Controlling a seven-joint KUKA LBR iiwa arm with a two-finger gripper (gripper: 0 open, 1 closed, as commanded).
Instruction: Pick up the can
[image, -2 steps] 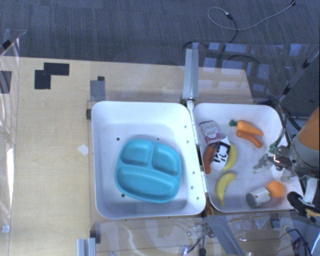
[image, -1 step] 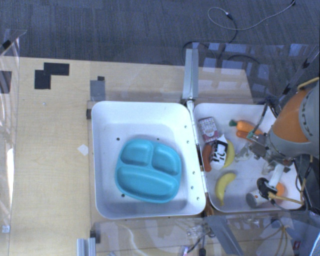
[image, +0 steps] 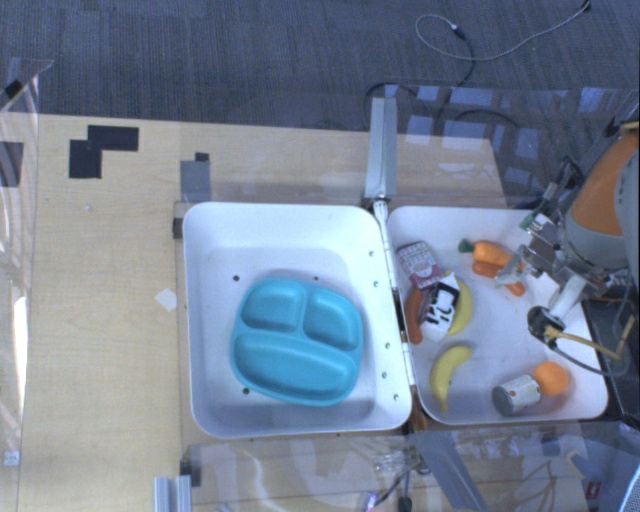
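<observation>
**Your claw is over the right bin's far right part; the can lies at that bin's near edge.**

From the overhead camera you look down on a pale wooden bench (image: 100, 300), with dark grey carpet (image: 250, 50) beyond its far side. The right bin (image: 495, 335) is your landmark. Touching its left wall stands the left bin (image: 215, 250), which holds a blue divided plate (image: 297, 340). The can (image: 515, 395) lies on its side in the right bin's near right corner, touching an orange (image: 552, 378). A banana (image: 448, 372) lies near the bin's front left. The claw (image: 524, 258) hangs over the bin's far right part, beside a carrot (image: 488, 255) and well apart from the can. You cannot tell whether the claw is apart or together, and you can see nothing clamped in it.
</observation>
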